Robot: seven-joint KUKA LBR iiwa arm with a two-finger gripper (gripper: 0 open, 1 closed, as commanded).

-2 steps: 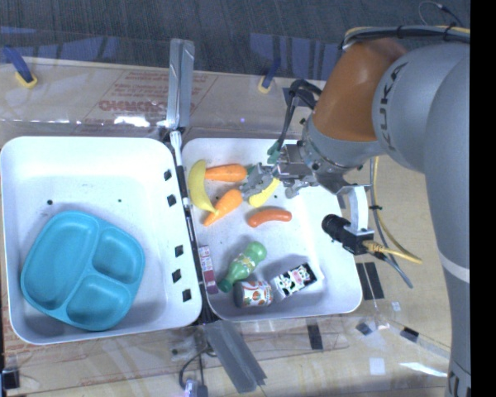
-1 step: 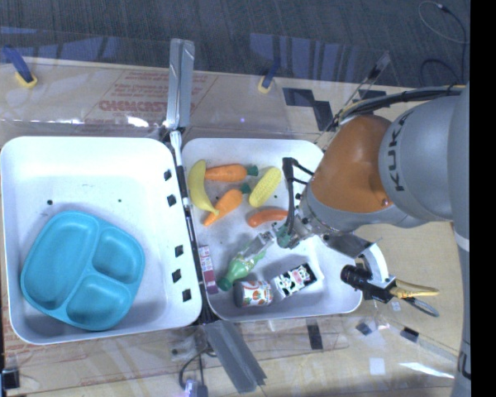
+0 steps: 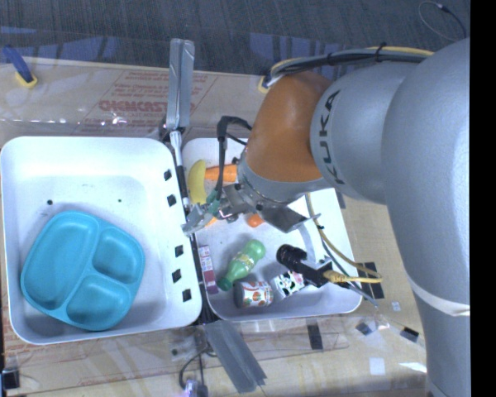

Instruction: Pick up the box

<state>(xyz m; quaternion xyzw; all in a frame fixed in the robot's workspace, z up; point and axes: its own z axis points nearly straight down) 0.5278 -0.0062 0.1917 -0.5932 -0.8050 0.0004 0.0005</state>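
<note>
Reaching in from the right, the grey arm [image 3: 397, 131] with its orange band [image 3: 285, 135] is seen over the right bin [image 3: 343, 303], the gripper [image 3: 208, 212] lowered near that bin's left wall beside a yellow banana [image 3: 197, 180]. Whether anything is grasped cannot be told. A slim box [image 3: 207, 265] with a purple end is seen lying along the right bin's left wall, just below the gripper. A green bottle [image 3: 240, 263], a small can [image 3: 255, 294] and a black-and-white item [image 3: 291, 281] are found nearby. A blue divided plate [image 3: 83, 270] is held in the left bin [image 3: 33, 168].
</note>
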